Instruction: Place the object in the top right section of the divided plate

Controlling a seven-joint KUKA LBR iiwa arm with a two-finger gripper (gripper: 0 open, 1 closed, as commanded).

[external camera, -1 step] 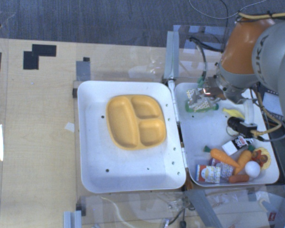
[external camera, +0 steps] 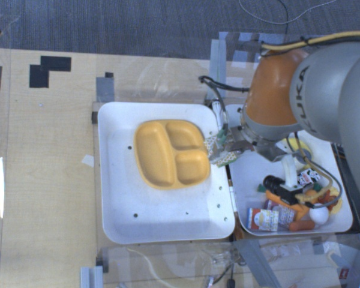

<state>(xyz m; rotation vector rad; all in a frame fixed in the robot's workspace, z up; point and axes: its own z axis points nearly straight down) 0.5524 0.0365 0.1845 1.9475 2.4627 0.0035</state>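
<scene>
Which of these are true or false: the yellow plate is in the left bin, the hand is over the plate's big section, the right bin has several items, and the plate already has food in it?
1. The yellow divided plate sits in the left bin. True.
2. The hand is above the plate's large section. False: it is at the plate's right edge, near the wall between the bins.
3. The right bin holds several small items. True.
4. The plate's sections already hold food. False: all three look bare.
</scene>
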